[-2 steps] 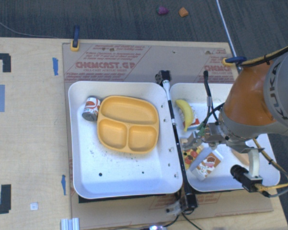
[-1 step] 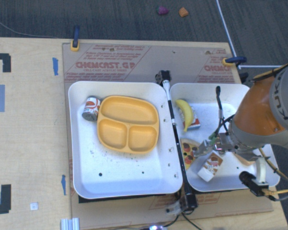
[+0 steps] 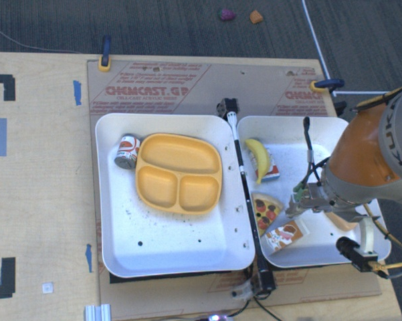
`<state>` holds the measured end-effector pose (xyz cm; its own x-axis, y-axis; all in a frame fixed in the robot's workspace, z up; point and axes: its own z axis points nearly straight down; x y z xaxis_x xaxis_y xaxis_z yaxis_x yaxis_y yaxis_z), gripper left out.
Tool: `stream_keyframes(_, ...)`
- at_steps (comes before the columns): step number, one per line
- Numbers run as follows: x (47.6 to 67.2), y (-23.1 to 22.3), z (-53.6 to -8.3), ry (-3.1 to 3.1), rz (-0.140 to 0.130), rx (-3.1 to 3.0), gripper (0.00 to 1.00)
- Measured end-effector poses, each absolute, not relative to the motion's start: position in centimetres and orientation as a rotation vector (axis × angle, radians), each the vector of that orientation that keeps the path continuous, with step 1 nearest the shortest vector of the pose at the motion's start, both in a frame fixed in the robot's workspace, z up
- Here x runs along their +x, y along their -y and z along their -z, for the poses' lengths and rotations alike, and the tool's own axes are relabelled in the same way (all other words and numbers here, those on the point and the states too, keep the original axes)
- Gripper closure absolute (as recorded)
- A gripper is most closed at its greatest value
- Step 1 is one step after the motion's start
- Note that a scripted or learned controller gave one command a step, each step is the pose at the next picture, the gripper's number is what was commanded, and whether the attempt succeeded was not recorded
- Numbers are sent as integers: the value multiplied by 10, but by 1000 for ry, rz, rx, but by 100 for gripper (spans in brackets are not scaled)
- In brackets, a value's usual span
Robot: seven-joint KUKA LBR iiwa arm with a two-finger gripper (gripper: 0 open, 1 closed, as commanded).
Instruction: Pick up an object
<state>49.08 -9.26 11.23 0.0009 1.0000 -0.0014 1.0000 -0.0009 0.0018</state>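
Camera view: hand (image 3: pixel 298 206), grip unreadable, hovers at 3 o'clock of the triangular pizza slice toy (image 3: pixel 265 210); approach step, descent next.

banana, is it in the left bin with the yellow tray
No, the banana lies in the right bin, while the yellow divided tray sits in the left bin.

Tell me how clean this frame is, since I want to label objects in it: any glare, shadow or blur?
Camera view: even, soft lighting; the left white bin looks bright but keeps its specks, so no real blowout. The yellow three-compartment plastic tray and yellow banana are sharp. Faint shadow lies under the grey and orange arm; its claw is small and murky.
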Motion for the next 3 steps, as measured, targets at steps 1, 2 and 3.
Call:
stream_keyframes(1, 491, 93, -112, -2219, -1, 2221, 0)
stream_keyframes(2, 482, 98, -90, -2221, -10, 2220, 0)
stream_keyframes(3, 483, 104, -100, -2201, -5, 2211, 100)
